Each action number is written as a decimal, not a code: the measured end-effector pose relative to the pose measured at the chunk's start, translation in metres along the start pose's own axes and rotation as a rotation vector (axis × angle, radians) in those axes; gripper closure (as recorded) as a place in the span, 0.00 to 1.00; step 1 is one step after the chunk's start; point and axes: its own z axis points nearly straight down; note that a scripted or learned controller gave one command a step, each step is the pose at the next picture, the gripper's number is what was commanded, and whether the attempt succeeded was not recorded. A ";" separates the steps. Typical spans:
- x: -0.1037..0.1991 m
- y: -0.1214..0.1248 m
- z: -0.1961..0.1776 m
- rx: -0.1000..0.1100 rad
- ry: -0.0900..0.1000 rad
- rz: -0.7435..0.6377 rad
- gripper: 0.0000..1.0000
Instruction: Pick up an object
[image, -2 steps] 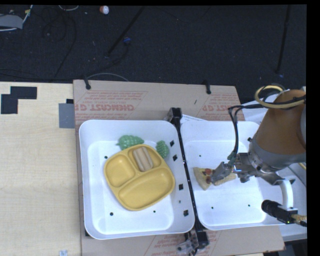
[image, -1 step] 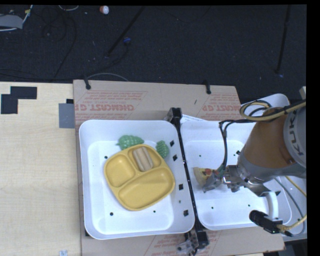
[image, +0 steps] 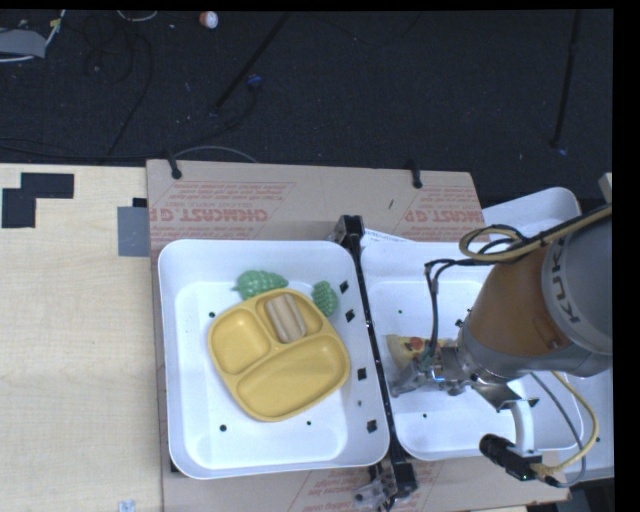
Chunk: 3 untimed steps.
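One claw (image: 408, 378) low in right bin (image: 420, 300)

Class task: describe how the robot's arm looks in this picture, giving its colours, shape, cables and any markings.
The arm is a thick, rounded cylinder, grey with a broad orange-brown band above the wrist. Part of dark lettering, "KU", shows on the grey casing. Black and yellowish cables loop around it, and more trail below near a black connector. At its tip sits a small metallic pincer, too blurred to describe further.
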 end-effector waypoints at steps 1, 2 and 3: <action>-0.001 0.001 -0.012 -0.001 0.001 0.004 1.00; 0.007 -0.006 -0.065 -0.003 0.000 -0.002 1.00; 0.000 -0.012 -0.111 -0.004 -0.001 0.000 1.00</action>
